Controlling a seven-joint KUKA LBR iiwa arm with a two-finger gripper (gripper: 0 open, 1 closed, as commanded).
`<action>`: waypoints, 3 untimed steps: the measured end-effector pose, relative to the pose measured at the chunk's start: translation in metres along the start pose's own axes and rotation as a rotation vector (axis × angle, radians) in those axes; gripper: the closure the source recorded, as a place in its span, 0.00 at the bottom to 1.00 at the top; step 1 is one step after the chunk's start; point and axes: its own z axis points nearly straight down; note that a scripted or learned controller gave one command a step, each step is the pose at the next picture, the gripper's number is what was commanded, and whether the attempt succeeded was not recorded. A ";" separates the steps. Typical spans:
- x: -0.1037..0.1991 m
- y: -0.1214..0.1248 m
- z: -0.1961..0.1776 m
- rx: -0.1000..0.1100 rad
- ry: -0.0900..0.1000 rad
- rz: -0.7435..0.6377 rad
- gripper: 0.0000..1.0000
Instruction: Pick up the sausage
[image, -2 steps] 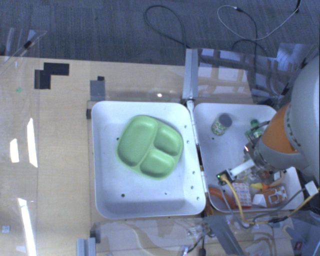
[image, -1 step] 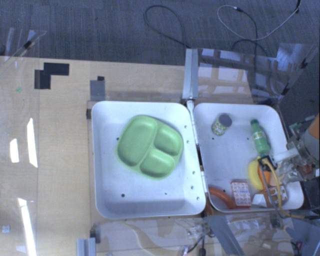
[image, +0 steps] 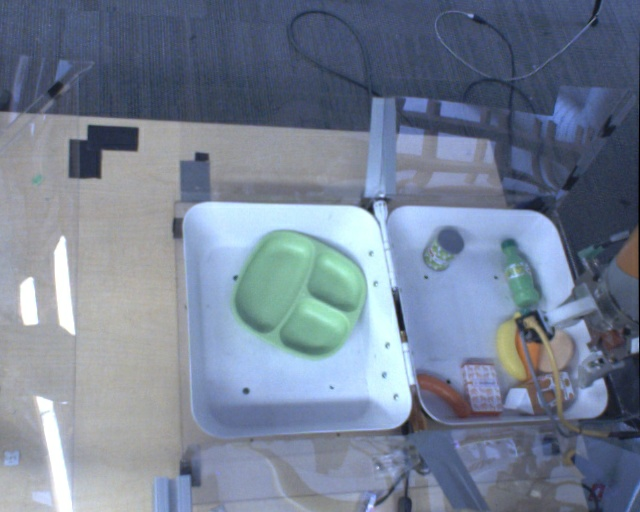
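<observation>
My arm (image: 628, 275) comes in from the right edge of the view, a little below mid-height, and only its last stretch is in frame. The orange band (image: 632, 252) sits hard against that edge and is cut off by it. Just below and left of the band, my grey wrist (image: 603, 322) leans inward toward the left and the near side. It hangs tilted rather than plumb. Pale metal parts crowd around it, too small to tell apart.

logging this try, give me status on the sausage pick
Gripper over right bin, at its right side. Sausage in that bin's lower-left corner, not held. Small packet right beside it, on the arm's side.
</observation>
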 end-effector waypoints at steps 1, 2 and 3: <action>0.001 0.000 -0.119 -0.002 0.002 0.043 0.00; 0.000 0.000 -0.118 -0.001 0.000 0.042 0.00; 0.000 0.000 -0.118 -0.001 0.000 0.042 0.00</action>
